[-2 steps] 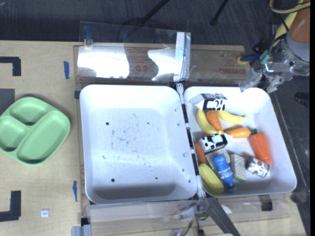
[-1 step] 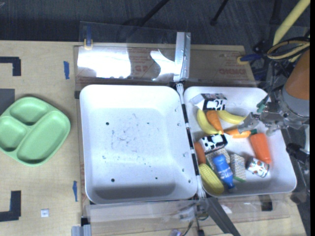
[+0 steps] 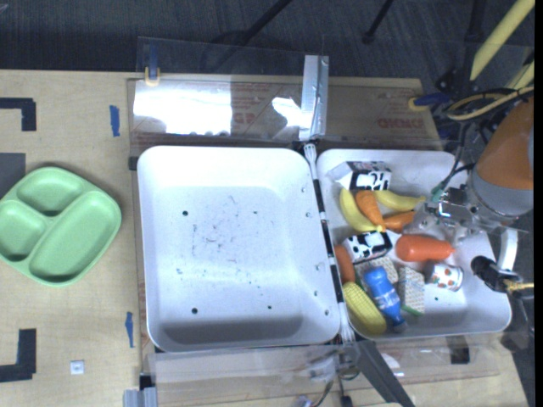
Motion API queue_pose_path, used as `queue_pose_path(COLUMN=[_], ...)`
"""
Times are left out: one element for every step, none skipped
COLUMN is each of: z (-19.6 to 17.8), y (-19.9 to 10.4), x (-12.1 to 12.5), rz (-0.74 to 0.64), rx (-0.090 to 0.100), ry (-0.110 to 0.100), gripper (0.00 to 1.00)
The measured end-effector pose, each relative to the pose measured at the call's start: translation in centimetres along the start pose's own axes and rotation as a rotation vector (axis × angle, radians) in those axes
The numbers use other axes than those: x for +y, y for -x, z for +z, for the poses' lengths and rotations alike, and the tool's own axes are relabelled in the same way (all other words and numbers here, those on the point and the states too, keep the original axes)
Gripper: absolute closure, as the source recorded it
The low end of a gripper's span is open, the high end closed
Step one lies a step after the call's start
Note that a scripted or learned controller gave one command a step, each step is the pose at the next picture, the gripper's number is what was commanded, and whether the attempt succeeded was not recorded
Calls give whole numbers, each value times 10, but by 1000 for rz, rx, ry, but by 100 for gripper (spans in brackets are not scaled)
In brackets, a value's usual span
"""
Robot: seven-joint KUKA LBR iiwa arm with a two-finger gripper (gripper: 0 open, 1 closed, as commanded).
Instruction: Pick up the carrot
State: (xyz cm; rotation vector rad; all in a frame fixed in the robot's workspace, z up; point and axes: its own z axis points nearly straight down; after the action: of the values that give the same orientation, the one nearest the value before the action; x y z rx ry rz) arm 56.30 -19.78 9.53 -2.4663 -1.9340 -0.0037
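The carrot [image 3: 423, 248] lies in the right bin [image 3: 488, 316], just at seven o'clock of the gripper [image 3: 447, 212], its long axis roughly three-to-nine, apparently tapering toward three. Finger spread: cannot tell.

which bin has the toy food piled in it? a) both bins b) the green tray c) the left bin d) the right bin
d: the right bin holds the carrot, a banana, a corn cob and a blue bottle, beside the arm's gripper.
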Motion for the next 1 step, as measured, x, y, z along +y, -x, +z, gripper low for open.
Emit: queue_pose_path(z=[8], y=[2], x=[-70], rz=[37], rx=[-5], ry=[4], gripper=[0])
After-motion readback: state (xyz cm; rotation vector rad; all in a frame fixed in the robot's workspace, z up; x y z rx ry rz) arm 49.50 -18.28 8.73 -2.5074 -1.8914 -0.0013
